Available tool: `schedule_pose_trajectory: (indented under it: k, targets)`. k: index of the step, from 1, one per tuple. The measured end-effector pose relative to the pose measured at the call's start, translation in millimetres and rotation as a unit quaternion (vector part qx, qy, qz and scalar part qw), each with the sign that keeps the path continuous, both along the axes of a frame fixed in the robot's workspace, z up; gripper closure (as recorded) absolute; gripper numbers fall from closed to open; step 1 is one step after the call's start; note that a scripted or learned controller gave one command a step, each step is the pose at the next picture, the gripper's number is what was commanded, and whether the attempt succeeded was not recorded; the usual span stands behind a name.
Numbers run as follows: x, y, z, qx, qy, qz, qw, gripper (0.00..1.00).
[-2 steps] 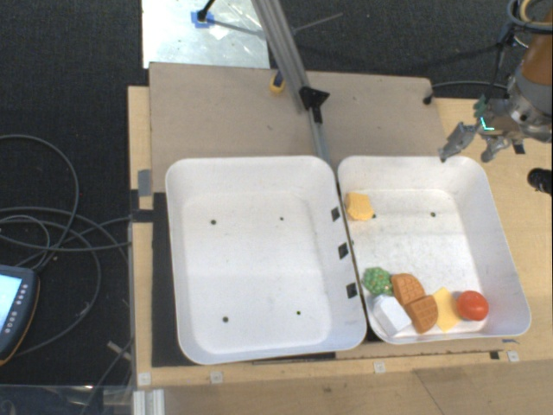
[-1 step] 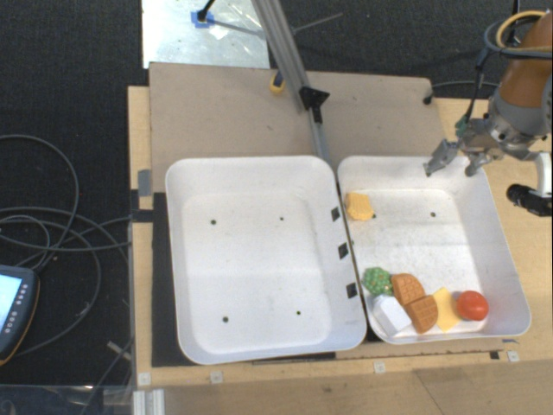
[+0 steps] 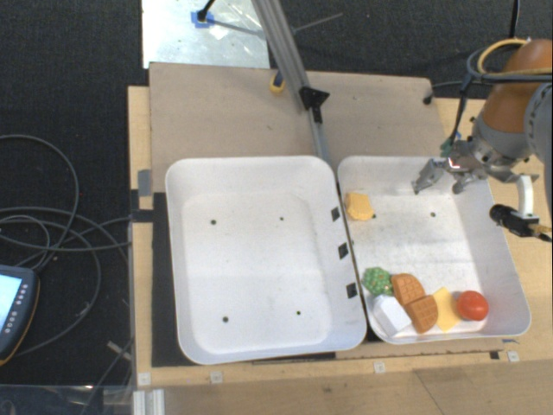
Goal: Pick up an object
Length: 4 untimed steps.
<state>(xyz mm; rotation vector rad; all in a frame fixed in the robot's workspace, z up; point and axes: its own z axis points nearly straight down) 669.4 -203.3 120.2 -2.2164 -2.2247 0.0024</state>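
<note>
My gripper (image 3: 442, 182) hangs over the far right part of the right bin (image 3: 497, 258), fingers spread open with nothing between them. A small yellow piece (image 3: 359, 206) lies near the bin's left wall, well left of the gripper. At the bin's near edge lies a cluster: a green broccoli piece (image 3: 377, 279), two brown waffle-like pieces (image 3: 415, 299), a white block (image 3: 390, 316), a yellow wedge (image 3: 446, 309) and a red tomato (image 3: 472, 305).
The left bin (image 3: 259, 258) sits beside the right one, joined by black clips (image 3: 342, 251). A grey pole (image 3: 285, 41) slants in from the top to the bins' junction. Cables and a tablet (image 3: 13, 305) lie on the floor at left.
</note>
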Motion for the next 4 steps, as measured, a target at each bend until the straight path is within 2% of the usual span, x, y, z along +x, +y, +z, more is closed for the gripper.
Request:
schedule_pose_trajectory:
  k: [1, 2, 3, 4]
  targets:
    - [0.5, 0.7, -30.3, -0.0003, -0.001, 0.001, 1.0000, 0.00]
    - [2.5, 0.2, -16.4, -0.0017, -0.004, 0.003, 1.0000, 1.00]
    - [7.2, -6.0, 30.9, -0.0011, -0.004, 0.001, 1.0000, 1.00]
    - [11.0, 3.1, 81.7, -0.0010, -0.005, 0.002, 1.0000, 1.00]
